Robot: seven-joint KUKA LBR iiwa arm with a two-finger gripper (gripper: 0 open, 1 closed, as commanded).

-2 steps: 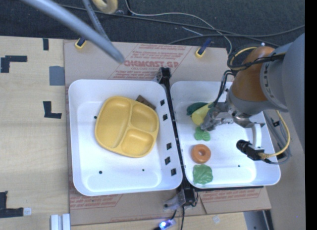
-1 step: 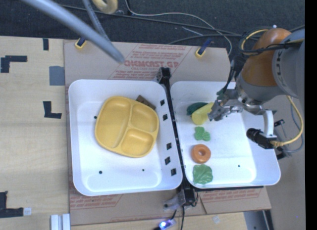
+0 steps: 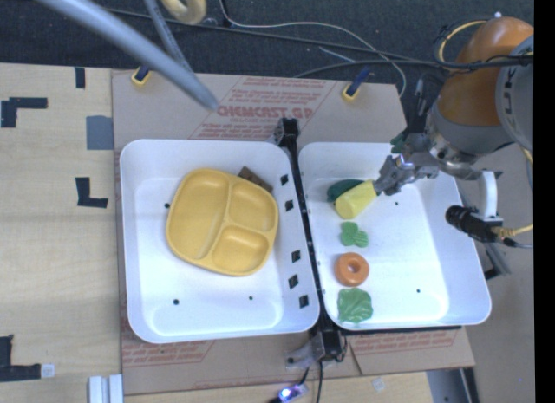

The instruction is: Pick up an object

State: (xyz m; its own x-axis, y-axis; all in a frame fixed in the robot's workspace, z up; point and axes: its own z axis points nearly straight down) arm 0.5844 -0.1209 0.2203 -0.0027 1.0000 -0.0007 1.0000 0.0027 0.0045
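Note:
In the right bin [image 3: 421, 250] lie a yellow piece with a dark green end [image 3: 349, 197], a small green piece [image 3: 353, 236], an orange ring [image 3: 351, 269] and a flat green leafy piece [image 3: 355, 305]. My gripper [image 3: 388, 178] hangs low over the upper part of this bin. Its tip is right at the yellow piece's right end and seems to touch it. The grey arm with its orange band [image 3: 486, 46] comes in from the upper right.
The left bin [image 3: 139, 219] holds a yellow divided plate [image 3: 223, 220] with a small brown thing [image 3: 252, 174] peeking out behind it. A black divider [image 3: 299, 219] runs between the bins. Cables cross the dark surface behind the bench.

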